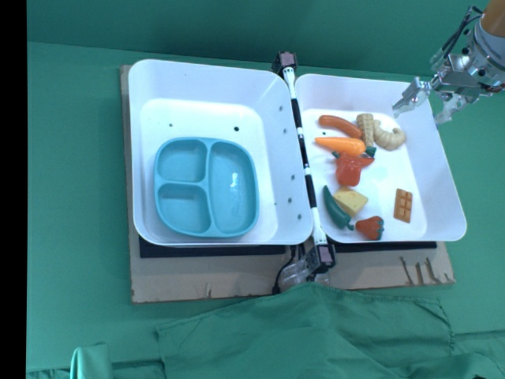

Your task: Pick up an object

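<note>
above the right bin's (442, 181) far right corner the gripper (424, 103) is held with fingers spread, nothing between them; toy food (352, 168) is clustered by the divider, so a neighbour could be nudged.

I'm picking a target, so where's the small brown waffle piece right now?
The waffle piece lies in the right bin, near its right wall, right of the strawberry and apart from the other toy food.
</note>
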You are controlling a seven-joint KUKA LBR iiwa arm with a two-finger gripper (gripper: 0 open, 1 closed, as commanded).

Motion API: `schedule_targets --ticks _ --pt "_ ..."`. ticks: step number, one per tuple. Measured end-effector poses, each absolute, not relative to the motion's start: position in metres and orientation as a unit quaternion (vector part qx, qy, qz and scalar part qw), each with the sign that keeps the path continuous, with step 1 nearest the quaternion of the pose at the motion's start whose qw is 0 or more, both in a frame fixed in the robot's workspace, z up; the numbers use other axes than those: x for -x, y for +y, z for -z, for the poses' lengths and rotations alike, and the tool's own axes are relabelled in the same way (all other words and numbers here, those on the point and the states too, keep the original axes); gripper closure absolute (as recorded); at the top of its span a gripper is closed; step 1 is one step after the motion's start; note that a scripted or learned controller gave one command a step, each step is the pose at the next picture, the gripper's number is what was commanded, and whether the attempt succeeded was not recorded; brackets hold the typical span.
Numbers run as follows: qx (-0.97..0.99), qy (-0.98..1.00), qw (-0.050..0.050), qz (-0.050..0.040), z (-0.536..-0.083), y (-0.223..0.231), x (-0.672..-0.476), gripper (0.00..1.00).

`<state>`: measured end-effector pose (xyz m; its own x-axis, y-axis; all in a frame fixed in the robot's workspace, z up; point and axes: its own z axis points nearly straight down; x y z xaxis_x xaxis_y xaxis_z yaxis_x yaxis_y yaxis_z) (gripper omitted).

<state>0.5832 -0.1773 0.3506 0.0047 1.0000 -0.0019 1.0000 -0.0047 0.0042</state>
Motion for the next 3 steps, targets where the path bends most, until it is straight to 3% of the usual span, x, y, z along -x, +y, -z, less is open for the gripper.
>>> schedule_targets --ticks 1,2,3 --pt "-0.71 0.704 0.006 -0.0024 -0.364 -0.179 -0.584 1.0" --pt "-0.706 0.709 0.007 -0.0047 -0.447 -0.129 -0.636 1.0" --pt "-0.707 0.707 0.006 -0.0025 -0.46 -0.118 -0.703 1.0"
